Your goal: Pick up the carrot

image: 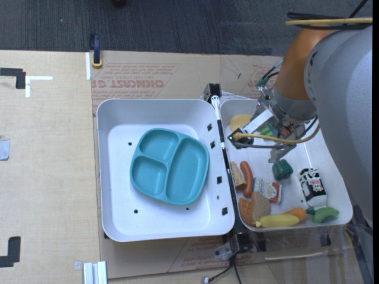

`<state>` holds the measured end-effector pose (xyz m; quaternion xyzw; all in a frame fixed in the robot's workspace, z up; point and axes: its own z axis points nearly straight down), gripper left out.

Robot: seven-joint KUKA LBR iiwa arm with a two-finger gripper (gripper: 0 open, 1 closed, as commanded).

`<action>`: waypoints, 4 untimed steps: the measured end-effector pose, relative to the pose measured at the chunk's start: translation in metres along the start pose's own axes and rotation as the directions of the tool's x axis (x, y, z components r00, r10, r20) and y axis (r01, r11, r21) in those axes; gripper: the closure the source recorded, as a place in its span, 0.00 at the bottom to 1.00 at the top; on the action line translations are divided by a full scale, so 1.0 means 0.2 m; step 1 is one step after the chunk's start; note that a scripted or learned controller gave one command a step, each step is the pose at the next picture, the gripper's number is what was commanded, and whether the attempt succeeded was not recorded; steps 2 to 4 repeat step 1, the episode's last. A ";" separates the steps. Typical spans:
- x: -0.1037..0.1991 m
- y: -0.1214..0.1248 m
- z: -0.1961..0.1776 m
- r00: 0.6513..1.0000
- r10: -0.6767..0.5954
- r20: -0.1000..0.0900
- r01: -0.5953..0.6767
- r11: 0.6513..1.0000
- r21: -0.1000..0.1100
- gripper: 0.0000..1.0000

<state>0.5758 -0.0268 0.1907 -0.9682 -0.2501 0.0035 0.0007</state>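
The carrot [298, 213] is a small orange piece with a green top [325, 213]. It lies at the front of the right bin [334, 164], just behind a yellow banana-like toy [278, 220]. My gripper [276, 139] hangs over the back half of that bin, below the orange band of the arm, with a yellow cable looped across it. It is well away from the carrot, toward the bin's rear. A dark green toy [282, 170] sits directly under the gripper's tip.
The right bin also holds a red sausage [247, 176], bread slices [254, 208], a red and white packet [267, 190], a black and white carton [312, 183] and a yellow piece [240, 122]. A teal divided plate [170, 165] lies in the left bin [112, 158].
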 end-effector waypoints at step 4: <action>0.11 -0.19 0.00 0.955 0.297 -0.004 -0.297 0.955 -0.001 0.00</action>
